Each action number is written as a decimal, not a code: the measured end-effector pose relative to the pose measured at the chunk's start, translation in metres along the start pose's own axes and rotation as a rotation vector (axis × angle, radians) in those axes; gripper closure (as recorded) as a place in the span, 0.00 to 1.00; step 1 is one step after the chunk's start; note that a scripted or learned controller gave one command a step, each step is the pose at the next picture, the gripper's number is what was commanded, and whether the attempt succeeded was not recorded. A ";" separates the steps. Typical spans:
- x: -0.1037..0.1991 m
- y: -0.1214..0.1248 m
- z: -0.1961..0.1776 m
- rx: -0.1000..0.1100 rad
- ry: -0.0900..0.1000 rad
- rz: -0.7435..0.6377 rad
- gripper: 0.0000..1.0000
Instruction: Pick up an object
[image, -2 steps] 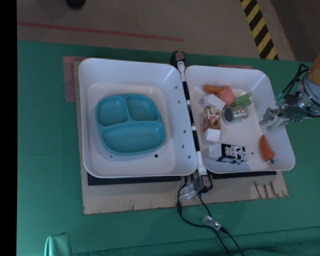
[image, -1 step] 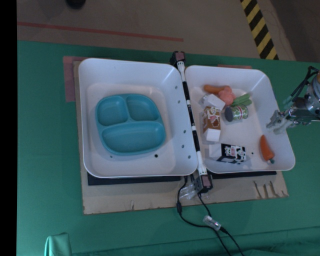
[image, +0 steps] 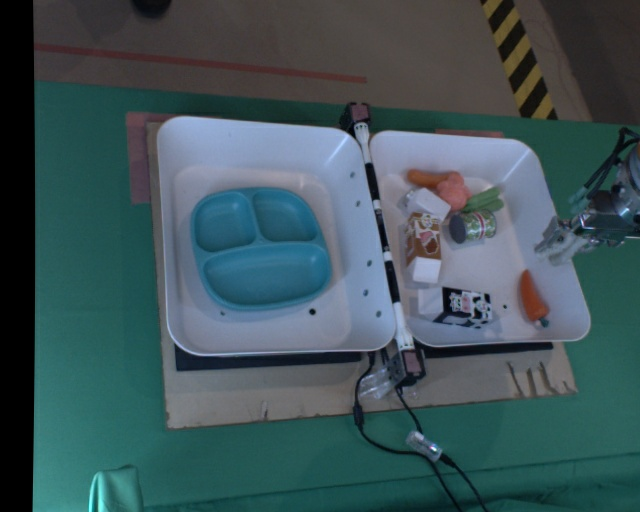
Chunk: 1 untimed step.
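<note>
The green bench (image: 90, 300) fills most of the frame, bearing two shallow white bins side by side. The left bin (image: 200, 150) holds a blue divided plate (image: 260, 247) at its centre. The right bin (image: 520, 170) holds the smaller goods: a brown carton (image: 423, 243) and a black-and-white cow-print carton (image: 468, 305) toward its left and lower parts, a small can (image: 473, 227) near the middle, orange and green play food (image: 448, 186) above, and a toy carrot (image: 532, 297) in the lower right.

The gripper (image: 560, 243) hangs at the bin's right rim, mid-right of the frame, holding nothing; its fingers (image: 549, 238) look slightly spread, pointing left and down.

The carrot seems the handiest pick. It lies just below and a little left of the fingertips, near but apart from them. Its long axis runs close to vertical in the frame, leaning slightly, broad orange end up, tip and dark stub toward the bin's lower right corner. A grasp would likely close across that axis, horizontally in the frame; the nearby bin wall may crowd one finger.
</note>
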<state>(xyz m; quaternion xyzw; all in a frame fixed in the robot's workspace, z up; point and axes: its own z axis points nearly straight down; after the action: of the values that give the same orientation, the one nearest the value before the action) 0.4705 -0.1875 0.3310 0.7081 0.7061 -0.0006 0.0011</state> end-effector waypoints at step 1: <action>0.000 -0.001 -0.002 -0.001 0.000 0.000 1.00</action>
<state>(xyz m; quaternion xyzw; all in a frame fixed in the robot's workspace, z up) 0.4692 -0.1876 0.3326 0.7082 0.7060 -0.0004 0.0013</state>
